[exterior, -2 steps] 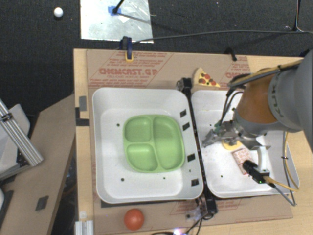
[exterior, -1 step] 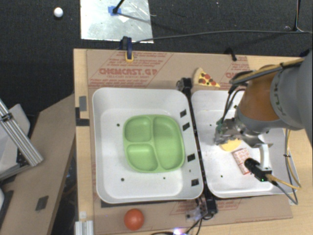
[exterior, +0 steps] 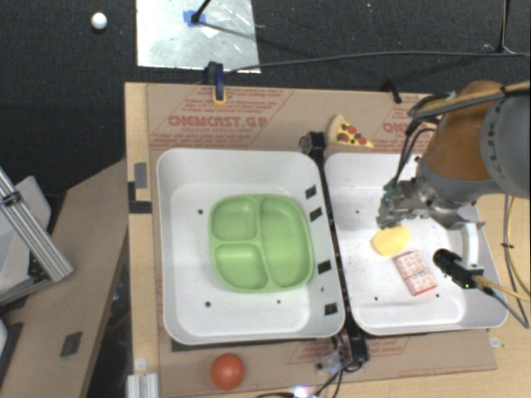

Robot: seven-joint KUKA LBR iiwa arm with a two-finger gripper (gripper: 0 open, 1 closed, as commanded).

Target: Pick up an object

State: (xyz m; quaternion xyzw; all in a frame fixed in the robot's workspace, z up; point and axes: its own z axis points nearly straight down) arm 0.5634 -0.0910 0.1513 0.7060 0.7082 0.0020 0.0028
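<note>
At the far left of the bench stands the left bin (exterior: 178, 247), and inside it lies a green tray (exterior: 260, 241) with three compartments, all without content. In front of this bin, on the brown board, rests a small orange-red ball (exterior: 226, 371). Behind the narrow gap between the two bins lies a toy pizza slice (exterior: 349, 133), outside both of them. The right bin (exterior: 357, 297) holds the things the task could concern: a yellow object (exterior: 390, 240), rounded and probably a toy fruit, lies near the middle of its floor, and just to the right of it, slightly nearer to the front wall, lies a small pink-and-white packet (exterior: 415, 273). The gripper (exterior: 396, 210) hangs directly above and behind the yellow object, very near to it; whether its pincer is spread or pressed together cannot be told from this angle, and nothing is seen pinched in it. The yellow object looks light and smooth, perhaps a little slippery, so it seems best to take it across its narrow middle. The packet seems flat and light, with thin edges lying low on the floor, and is probably harder to grasp.
</note>
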